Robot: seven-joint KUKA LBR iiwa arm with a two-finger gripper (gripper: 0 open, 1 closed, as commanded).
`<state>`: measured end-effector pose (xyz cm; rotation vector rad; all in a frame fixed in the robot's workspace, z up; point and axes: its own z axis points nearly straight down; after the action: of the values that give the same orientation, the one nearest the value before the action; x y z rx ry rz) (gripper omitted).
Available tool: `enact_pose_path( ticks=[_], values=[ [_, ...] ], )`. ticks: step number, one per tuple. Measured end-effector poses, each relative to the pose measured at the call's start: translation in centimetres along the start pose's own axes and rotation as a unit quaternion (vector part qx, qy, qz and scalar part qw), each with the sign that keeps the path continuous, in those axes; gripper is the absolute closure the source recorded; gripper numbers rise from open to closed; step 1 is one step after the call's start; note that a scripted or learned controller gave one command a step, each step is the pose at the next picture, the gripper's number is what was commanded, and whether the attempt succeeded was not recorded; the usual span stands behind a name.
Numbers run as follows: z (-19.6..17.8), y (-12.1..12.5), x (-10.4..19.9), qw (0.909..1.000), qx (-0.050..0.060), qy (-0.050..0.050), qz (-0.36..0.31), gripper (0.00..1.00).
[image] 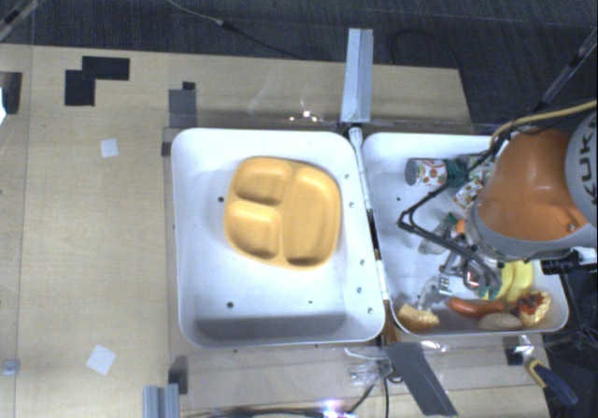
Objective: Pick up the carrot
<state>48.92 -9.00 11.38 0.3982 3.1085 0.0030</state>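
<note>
Down in the right bin [392,220], jaws under the grey and orange arm [533,196], amid a tangle of black cables [425,220]. Cannot tell how wide the jaws stand, nor whether anything sits between them; too cluttered and small to read.

Orange-red carrot [472,306] just below the jaws, lying lengthwise along the bin's near wall; touching or just apart, cannot say which.

Crowded all round the carrot: brown lump [501,320] against its near side, red and yellow piece [533,306] beyond its right end, yellow banana [515,279] right of the jaws and just above the carrot, pale bread-like piece [418,317] to the lower left of the jaws. Small printed can [425,171] well above the jaws, near the bin's far wall.

Far left of the jaws, the left bin [201,248] with a yellow divided tray [283,211], both bins on the wooden worktop [84,248].
</note>
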Motion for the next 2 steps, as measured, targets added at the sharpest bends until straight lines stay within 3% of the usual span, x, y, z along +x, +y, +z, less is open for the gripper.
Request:
enact_pose_path(
  ticks=[1,2],
  values=[
    [2.5,1.7,-10.3,0.9994,0.0,-0.004,-0.035,0.0],
    [2.4,-2.2,-2.0,0.9996,0.0,-0.004,0.029,0.0]
  ],
)
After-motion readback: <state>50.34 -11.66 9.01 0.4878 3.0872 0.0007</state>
